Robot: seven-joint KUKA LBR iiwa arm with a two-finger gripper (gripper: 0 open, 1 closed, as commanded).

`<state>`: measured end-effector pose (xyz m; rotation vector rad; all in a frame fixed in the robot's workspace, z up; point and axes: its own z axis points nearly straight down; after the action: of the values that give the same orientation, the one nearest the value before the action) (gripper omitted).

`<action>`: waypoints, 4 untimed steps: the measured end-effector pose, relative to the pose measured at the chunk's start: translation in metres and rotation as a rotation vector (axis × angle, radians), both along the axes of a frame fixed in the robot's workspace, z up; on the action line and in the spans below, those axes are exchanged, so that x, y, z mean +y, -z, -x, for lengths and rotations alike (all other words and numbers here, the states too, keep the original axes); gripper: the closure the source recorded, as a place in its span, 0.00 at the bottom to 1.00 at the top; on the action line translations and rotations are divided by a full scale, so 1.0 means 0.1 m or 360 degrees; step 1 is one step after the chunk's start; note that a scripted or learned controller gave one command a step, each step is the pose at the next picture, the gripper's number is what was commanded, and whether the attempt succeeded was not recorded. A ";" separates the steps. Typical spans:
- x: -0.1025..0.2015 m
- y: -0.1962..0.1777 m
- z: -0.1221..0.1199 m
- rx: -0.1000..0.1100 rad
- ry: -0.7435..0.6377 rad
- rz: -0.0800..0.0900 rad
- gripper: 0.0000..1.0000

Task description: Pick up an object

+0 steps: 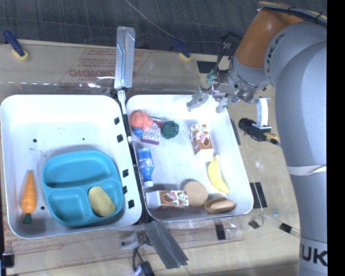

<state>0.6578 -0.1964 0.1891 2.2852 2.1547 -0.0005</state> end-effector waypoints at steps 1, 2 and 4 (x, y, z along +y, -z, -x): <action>0.50 0.09 0.15 0.0008 0.0263 -0.0004 0.00; -0.02 0.80 0.22 -0.0020 0.0120 0.0005 0.00; 0.73 0.96 0.07 -0.0001 -0.0487 -0.0001 0.00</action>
<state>0.6508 -0.1229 0.0926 1.9304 2.4775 0.0013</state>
